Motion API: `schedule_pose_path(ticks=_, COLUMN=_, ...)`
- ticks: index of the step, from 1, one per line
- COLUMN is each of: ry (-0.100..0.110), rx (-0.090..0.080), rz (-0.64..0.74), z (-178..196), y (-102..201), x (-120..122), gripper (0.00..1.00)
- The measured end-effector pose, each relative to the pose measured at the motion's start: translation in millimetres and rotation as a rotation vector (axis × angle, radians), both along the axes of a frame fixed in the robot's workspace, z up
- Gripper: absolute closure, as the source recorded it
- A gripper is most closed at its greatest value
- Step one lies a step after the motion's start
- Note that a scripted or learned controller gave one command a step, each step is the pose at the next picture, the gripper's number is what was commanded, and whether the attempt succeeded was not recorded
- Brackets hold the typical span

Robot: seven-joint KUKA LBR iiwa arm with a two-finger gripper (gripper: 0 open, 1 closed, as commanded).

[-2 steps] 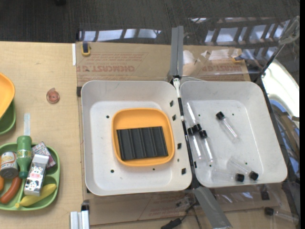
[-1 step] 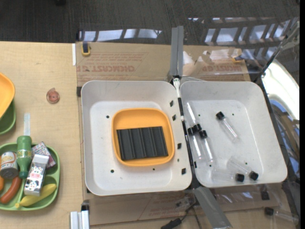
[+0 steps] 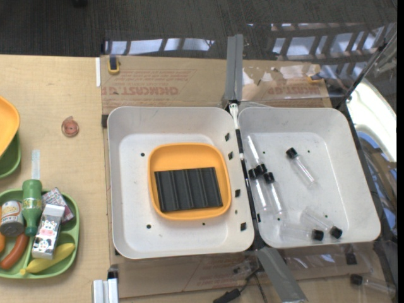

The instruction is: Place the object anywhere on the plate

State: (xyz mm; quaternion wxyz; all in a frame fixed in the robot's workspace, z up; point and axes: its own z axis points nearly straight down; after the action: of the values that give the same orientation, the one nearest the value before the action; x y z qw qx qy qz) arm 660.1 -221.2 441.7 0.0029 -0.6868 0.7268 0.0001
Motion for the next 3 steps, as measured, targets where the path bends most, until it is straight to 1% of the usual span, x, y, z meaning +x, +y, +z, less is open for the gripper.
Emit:
schedule_pose_path(ticks=1, ry=-0.001, rx=-0.001, rz=0.610, z=-1, y=0, x=0, gripper=0.00)
schedule_pose_path(ticks=2, ry=-0.001, rx=-0.003, rz=0.926, z=-1, y=11, x=0, gripper=0.00)
schedule_pose_path(ticks=3, ry=-0.002, rx=-0.003, rz=0.926, z=0, y=11, x=0, gripper=0.00)
